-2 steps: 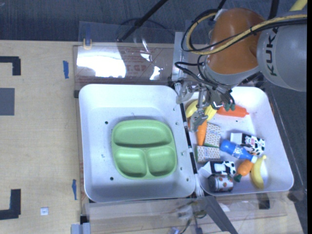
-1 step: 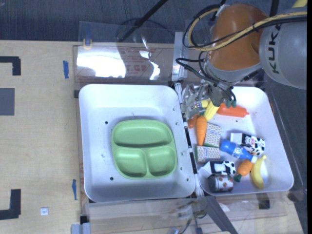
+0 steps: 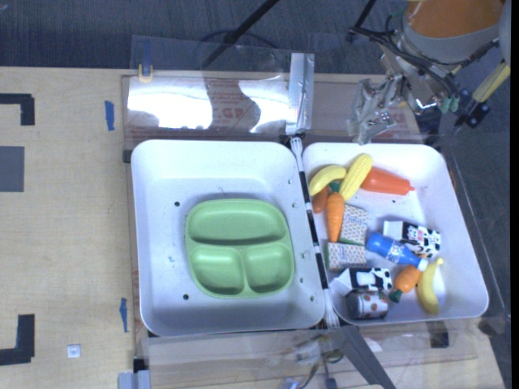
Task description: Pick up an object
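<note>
Matt green plastic tray [image 3: 238,246], glossy white bins [image 3: 154,177], pale wood bench [image 3: 65,217].

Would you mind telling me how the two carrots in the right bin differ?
The upper carrot lies nearly level by the bin's far wall, its tip toward the right; the lower carrot stands lengthwise beside the divider, tip toward the camera. The upper looks redder and thicker, the lower paler orange. Both are tapered toy vegetables in the right bin.

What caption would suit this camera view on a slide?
Arm's hand poised above the far rim of the right bin of toy food, with a green tray in the left bin.
</note>
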Controlling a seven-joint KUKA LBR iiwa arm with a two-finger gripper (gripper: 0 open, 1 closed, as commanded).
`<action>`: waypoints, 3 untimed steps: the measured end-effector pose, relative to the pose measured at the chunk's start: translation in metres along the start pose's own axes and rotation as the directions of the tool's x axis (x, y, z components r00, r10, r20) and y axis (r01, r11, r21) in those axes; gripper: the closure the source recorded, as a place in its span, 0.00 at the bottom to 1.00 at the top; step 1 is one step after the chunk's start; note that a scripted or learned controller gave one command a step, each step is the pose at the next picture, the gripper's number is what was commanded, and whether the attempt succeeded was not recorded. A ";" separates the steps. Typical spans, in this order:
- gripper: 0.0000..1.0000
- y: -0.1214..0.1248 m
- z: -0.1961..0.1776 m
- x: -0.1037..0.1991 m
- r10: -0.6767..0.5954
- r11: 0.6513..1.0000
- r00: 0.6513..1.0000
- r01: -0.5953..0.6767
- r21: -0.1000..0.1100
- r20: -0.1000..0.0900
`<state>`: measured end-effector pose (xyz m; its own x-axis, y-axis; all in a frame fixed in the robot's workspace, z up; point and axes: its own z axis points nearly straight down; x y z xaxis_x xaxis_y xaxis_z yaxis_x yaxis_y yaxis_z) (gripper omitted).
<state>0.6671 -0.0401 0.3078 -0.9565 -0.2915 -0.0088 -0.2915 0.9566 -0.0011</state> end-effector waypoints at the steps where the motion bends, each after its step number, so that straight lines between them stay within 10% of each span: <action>1: 1.00 -0.092 -0.056 0.027 0.450 0.893 0.893 -0.450 0.003 0.003; 2: 1.00 -0.139 -0.130 0.048 0.559 0.829 0.829 -0.559 0.003 0.002; 3: 1.00 -0.136 0.003 0.050 0.262 0.965 0.965 -0.262 0.001 -0.003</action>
<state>0.6591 -0.1853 0.3043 -0.9995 -0.0306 -0.0054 -0.0306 0.9995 0.0000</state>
